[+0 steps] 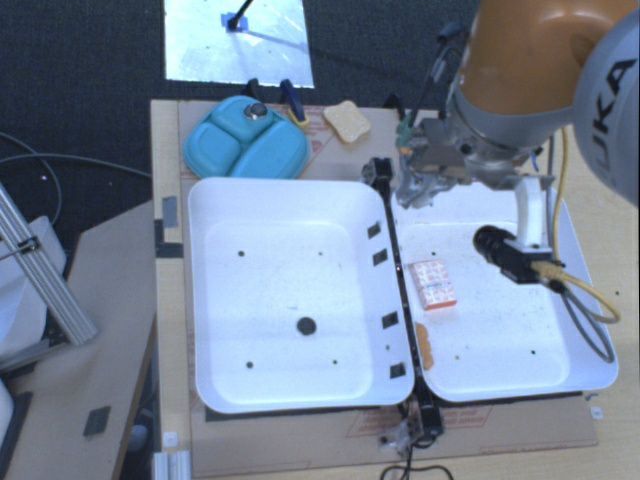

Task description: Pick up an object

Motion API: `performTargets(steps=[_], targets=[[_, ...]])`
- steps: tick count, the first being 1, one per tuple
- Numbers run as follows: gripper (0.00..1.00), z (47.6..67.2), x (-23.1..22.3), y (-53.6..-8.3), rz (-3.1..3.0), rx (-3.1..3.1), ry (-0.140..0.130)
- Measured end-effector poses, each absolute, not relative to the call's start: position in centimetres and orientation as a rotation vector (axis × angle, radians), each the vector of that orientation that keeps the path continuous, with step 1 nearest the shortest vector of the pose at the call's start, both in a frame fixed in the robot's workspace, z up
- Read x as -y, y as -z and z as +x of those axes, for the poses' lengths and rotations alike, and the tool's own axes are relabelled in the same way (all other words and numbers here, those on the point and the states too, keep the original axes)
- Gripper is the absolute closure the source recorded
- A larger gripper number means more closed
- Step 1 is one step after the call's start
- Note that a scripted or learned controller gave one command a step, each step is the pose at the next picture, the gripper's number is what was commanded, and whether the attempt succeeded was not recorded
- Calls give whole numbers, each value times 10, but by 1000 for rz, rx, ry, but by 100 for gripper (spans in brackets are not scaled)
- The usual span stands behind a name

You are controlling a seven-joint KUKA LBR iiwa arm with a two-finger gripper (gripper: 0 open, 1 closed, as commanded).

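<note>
In the right bin [560, 368] a small white box with a red print [433, 285] lies flat near the divider. A thin orange-brown piece [424, 346] rests against that bin's left wall, nearer the front. A small dark round object [306, 325] sits on the floor of the left bin [230, 268]. My gripper [416, 190] hangs over the back left corner of the right bin, behind the box and well above it. Nothing is visible in it.
Behind the left bin stands a blue divided plate [247, 138] with a tan sponge-like piece [347, 121] to its right. A black fitting with a yellow cable [510, 253] hangs off the arm over the right bin. A shiny sheet [235, 28] lies on the floor behind the bench.
</note>
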State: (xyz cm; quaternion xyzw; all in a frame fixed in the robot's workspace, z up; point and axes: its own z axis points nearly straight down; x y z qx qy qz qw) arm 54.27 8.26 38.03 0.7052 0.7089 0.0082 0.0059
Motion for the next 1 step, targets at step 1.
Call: performTargets(steps=[1], targets=[[100,583,-152,-356,2210,-2231,-7]])
